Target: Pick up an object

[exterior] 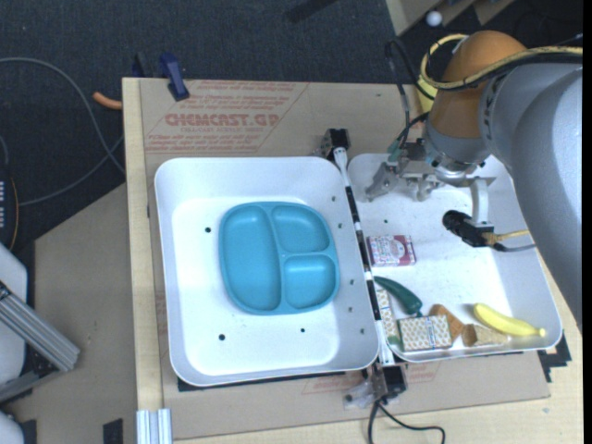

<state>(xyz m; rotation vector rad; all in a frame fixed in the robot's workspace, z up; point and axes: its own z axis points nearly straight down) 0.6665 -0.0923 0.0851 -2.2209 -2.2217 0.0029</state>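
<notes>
Hand (pixel 404 181): at the far end of the right bin (pixel 518 276), low over its floor; nothing visible between the fingers, and whether they are open or closed cannot be told.

Candidates, all on the near side of the hand:
- Packet (pixel 389 250), red-patterned: closest, just below the hand, lying flat.
- Green piece (pixel 400 293): further on, long axis slanted.
- Box (pixel 418 333): near corner.
- Banana (pixel 506 323): farthest, long axis across the bin.

Hard to read: fingertips blur against the white bin; arm covers the bin's right far part.

You can read "CHEMCAST GP" in red on the brown board (pixel 222 109) behind the bins; its smaller print is illegible.
</notes>
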